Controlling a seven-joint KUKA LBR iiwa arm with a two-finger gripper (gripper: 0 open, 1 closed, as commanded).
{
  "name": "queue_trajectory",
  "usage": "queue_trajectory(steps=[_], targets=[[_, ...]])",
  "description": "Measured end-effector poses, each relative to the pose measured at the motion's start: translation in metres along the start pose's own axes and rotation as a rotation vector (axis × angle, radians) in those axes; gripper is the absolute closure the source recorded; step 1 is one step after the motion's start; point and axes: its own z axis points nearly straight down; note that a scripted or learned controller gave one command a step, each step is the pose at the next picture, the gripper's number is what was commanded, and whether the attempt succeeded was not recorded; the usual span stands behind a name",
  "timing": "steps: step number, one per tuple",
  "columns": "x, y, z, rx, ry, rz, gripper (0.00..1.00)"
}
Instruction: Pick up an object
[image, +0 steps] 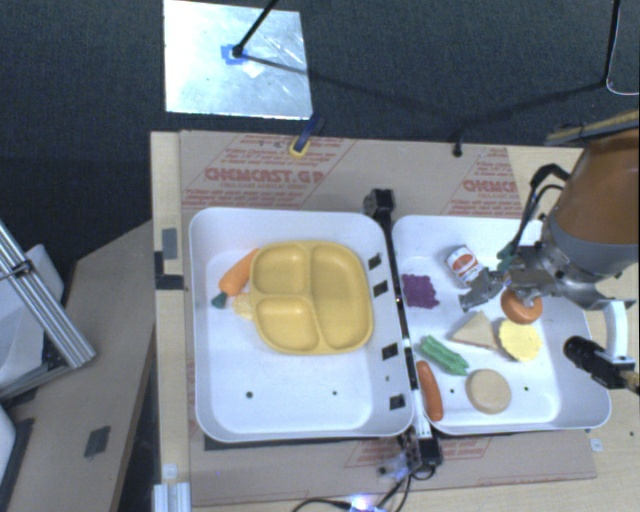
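Fingers (487, 290) just beside orange fruit (521, 306)

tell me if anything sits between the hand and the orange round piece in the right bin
Nothing visible does. The hand hangs over the right bin right beside the orange round piece, at its left edge. The can and cheese wedge lie close by.

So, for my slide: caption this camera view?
Gripper above toy food in the right bin; yellow tray in the left.
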Motion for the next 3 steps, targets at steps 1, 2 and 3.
queue_trajectory(steps=[1, 2, 3], targets=[[0.000, 0.002, -0.004, -0.009, -0.001, -0.002, 0.00], [0.000, 0.006, 0.038, -0.006, 0.000, -0.001, 0.00], [0.004, 0.005, 0.101, -0.004, 0.000, -0.001, 0.00]])
